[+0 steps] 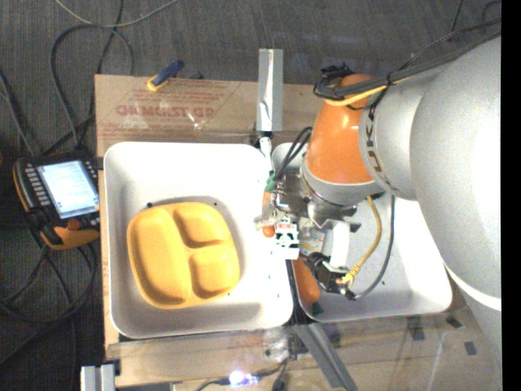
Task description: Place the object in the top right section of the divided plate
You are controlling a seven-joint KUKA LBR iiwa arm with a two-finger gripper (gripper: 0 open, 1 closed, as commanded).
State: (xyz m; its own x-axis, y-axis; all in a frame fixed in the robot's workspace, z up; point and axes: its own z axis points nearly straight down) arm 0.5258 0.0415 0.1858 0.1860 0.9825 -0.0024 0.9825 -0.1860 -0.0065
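A yellow divided plate (186,252) with three sections lies in the left white bin (138,157), toward its front. My gripper (282,233) hangs low over the wall between the two bins, just right of the plate, under the orange wrist band (338,141). An orange-brown elongated object (306,280) lies in the right bin (407,292) at its front left corner, just below the gripper and partly hidden by cables. A small orange bit (268,230) shows at the gripper's left side; I cannot tell what it is.
The big grey arm covers most of the right bin. A teach pendant (59,187) lies left of the bench. Cardboard (179,108) with a blue-and-yellow item (164,73) sits behind the left bin. A metal post (269,88) stands at the back between the bins.
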